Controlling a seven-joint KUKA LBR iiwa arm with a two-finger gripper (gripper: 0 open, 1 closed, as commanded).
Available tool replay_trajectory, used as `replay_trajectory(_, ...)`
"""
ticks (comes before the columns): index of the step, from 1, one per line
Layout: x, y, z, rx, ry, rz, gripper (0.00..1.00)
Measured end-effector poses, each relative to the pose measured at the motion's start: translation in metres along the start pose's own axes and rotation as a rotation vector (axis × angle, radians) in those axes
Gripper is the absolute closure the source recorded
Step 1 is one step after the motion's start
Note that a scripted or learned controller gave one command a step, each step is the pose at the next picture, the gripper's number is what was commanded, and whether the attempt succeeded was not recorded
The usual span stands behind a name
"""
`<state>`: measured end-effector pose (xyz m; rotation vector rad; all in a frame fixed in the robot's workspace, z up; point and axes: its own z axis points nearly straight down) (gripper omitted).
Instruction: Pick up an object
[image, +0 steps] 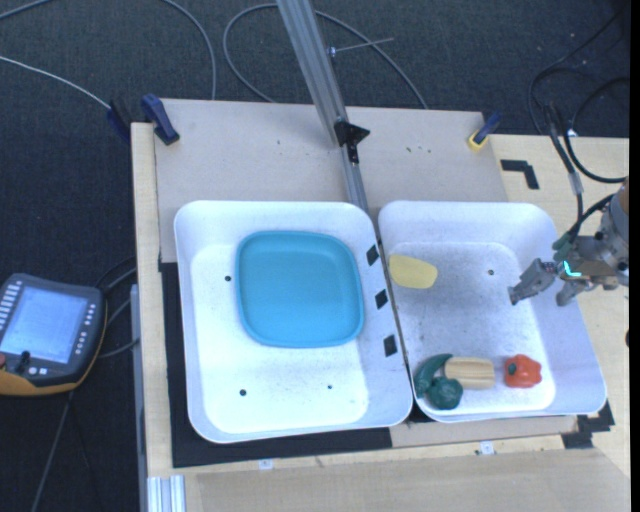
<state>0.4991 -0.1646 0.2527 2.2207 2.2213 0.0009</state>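
Claw (548, 287) poised over the right bin (470, 225)
Its fingers are seen spread open, nothing gripped; a red pepper (521, 371) lies below.

Grey metal gripper (550, 285) with a small teal light and black cables.

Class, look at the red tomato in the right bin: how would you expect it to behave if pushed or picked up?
The tomato looks round, so a push would probably roll it. It sits close to the bin wall and beside a tan block, which may stop it quickly. Its smooth, curved surface could slip from a pinch unless it is gripped across its middle.
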Motion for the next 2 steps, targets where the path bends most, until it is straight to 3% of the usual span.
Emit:
replay_trajectory(1,0.000,0.000,0.000,0.000,0.000,0.000,0.00)
replay_trajectory(2,0.003,0.000,0.042,0.004,0.001,0.000,0.00)
